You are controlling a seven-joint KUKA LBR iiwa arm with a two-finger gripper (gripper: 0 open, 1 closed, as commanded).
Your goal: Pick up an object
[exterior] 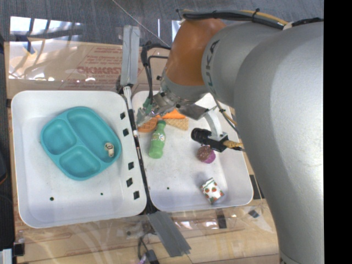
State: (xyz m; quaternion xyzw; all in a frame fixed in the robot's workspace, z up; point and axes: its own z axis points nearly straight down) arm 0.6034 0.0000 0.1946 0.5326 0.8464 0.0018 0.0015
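Two shallow white bins sit side by side. The left bin [33, 202] holds one smooth teal three-compartment plate [77, 142] with one small metallic piece [110, 149] at its right rim. In the right bin [181, 199], the gripper [147, 113] hangs at upper left; whether it is apart or together, I cannot tell. Just below it lies one green bottle [158, 140], touching orange wafer-like pieces [165, 120]. Farther right: one purple ball [207, 154], one crumpled patterned cup [212, 191].

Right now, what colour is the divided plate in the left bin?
Teal, seen in the camera view: the divided plate.
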